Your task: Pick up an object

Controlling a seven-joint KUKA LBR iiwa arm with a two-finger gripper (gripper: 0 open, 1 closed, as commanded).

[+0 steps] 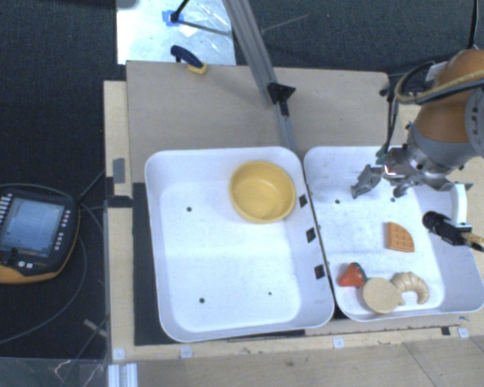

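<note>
Your arm's jaws [385, 182] hung spread and empty over the right bin [331, 216], the waffle [400, 237] lying apart from them, nearer the camera.

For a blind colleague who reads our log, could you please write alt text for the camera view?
The gripper hangs open over the right bin, holding nothing. Near that bin's front lie a waffle piece, a strawberry, a round biscuit and a croissant; the left bin holds a yellow bowl.
</note>
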